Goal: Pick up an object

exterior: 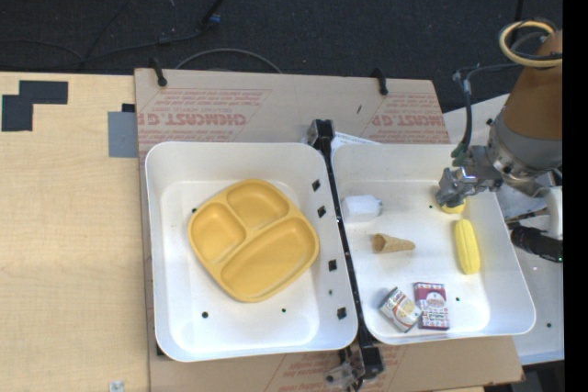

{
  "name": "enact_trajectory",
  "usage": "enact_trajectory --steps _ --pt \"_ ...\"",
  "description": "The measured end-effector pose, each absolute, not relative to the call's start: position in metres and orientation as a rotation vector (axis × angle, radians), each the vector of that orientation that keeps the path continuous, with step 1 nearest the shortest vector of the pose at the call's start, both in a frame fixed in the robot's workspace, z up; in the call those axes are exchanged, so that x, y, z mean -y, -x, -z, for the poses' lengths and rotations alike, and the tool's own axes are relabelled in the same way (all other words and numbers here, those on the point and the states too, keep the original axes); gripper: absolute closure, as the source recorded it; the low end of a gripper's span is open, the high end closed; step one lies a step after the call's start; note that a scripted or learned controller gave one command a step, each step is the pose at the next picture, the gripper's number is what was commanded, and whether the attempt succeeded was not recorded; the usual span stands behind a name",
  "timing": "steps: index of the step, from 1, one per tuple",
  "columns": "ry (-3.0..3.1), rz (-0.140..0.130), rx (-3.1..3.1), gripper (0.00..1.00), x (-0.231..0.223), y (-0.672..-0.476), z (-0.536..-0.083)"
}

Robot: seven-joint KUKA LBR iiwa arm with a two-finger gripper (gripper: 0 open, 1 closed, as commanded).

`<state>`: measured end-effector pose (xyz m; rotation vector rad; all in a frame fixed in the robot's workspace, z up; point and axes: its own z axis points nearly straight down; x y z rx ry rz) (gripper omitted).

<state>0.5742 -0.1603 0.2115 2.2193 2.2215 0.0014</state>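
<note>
Gripper (453, 189) hovers over the far right part of the right bin (514, 326); finger opening cannot be told, and no grasp is visible. Corn cob (467, 245) lies just near-side of it, long axis running far to near.

Yellow divided tray (254, 240) in left bin (175, 197); corn cob (467, 245), cone (393, 243) (small cartons nearby) in right bin (514, 308).

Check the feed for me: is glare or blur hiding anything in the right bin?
Camera view: lighting is even, with no strong glare on the right bin; the corn cob, cone and small boxes read clearly, though box print is too soft to read; the gripper looks slightly blurred; the white item blends into the bin floor.
</note>
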Motion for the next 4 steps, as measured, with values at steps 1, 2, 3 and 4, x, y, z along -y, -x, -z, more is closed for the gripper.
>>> enact_trajectory --steps 1,2,3,4 --pt "-2.220 0.002 -2.230 1.00 0.108 -0.569 -0.204" --pt "-2.221 0.004 -2.230 1.00 0.057 -0.556 -0.197" --pt "-2.219 0.002 -2.229 1.00 0.004 -0.544 -0.214" --pt "-2.220 0.003 -2.229 1.00 -0.044 -0.543 -0.213"
